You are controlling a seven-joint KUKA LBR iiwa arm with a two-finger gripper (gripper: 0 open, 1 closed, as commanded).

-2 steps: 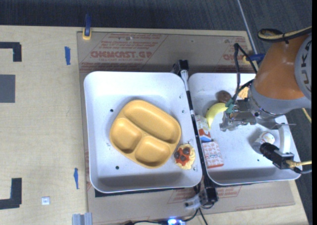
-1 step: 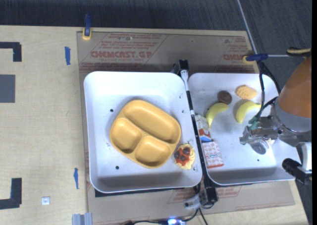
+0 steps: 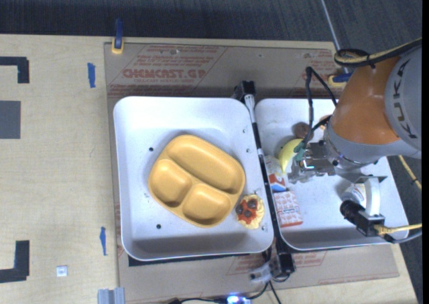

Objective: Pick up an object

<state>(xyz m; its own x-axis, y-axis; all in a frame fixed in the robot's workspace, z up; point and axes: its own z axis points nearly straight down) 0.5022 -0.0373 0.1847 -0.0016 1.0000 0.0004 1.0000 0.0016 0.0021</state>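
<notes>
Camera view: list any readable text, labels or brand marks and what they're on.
"KUKA", partly cut off, running vertically on the grey arm at the right edge.
"CHEMCAST GP", faint red print on the brown board behind the left bin; the last letters are uncertain, and the smaller red lines around it are too blurred to read.
Red-and-white packet in the right bin: print is there, too small to read.

Bright, even light falls from overhead, and focus is sharp across the counter. The left white bin shows soft glare on its floor; the yellow tray carries gentle highlights. A dark shadow lies under the bins' near edge.
</notes>
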